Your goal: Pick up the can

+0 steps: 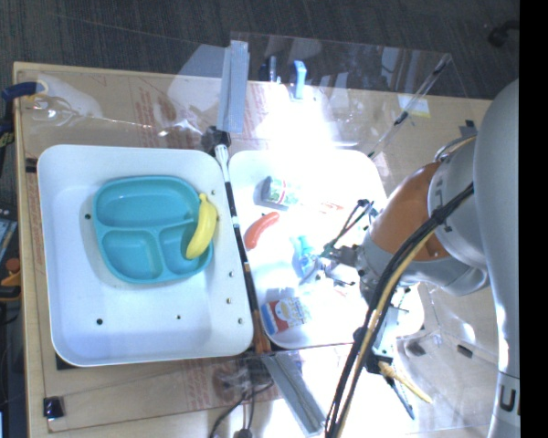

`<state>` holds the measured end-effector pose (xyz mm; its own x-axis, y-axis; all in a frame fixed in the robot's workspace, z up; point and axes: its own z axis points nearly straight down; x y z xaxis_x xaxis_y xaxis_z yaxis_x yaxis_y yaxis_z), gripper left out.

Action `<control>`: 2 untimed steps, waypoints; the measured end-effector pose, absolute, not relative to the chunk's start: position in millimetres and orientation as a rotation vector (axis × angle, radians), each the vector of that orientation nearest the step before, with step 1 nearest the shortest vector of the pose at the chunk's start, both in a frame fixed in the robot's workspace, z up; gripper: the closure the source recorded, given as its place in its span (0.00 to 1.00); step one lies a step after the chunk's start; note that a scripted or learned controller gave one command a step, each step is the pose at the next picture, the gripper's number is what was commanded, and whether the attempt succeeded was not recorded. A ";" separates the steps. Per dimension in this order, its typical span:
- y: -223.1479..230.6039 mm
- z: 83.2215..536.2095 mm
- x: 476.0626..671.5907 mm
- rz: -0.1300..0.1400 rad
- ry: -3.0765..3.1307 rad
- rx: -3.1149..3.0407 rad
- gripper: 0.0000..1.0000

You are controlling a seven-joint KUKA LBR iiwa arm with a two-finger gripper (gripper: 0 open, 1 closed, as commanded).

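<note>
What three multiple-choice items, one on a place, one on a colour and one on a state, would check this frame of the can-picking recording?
1. Where does the banana lie?
A. on the blue tray in the left bin
B. in the right bin beside the can
C. on the bench outside both bins

2. What colour is the sausage-shaped item in the right bin?
A. green
B. red-orange
C. black

3. How does the can lie?
A. lifted clear above the bin
C. standing on the blue tray
B. on the floor of the right bin, apart from the gripper

Answers: 1 A, the banana rests along the tray's right edge; 2 B, it shows red-orange against the white floor; 3 B, the can sits near the bin's upper part while the gripper is lower down.
</note>
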<state>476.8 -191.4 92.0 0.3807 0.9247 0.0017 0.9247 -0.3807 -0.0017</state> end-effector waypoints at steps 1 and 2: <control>-190.3 101.3 477.1 0.000 -1.752 -2.602 1.00; -133.8 209.8 535.8 0.003 -1.862 -2.526 1.00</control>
<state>535.8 -133.8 209.8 0.2960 0.9552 0.0008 0.9552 -0.2959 -0.0046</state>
